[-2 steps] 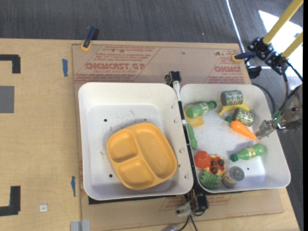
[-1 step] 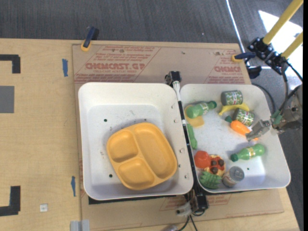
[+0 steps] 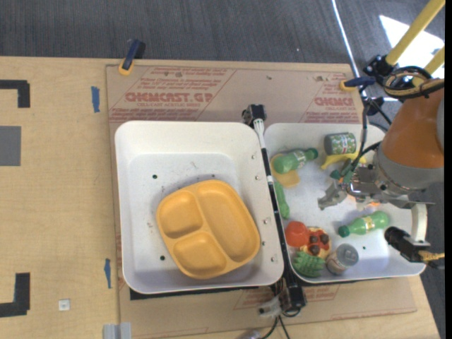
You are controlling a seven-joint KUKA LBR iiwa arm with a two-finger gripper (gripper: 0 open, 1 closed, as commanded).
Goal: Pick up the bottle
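We see pincer [image 3: 336, 195] spread, empty; bottle [image 3: 364, 224] lies just right-below it, not yet grasped

A single fixed camera looks down from above the bench at a slight slant. It takes in both white bins side by side, the left bin [image 3: 134, 210] and the right bin [image 3: 311, 136], the cardboard sheet [image 3: 176, 94] beneath them, and grey floor beyond. The arm [image 3: 417, 133] enters from the right edge.
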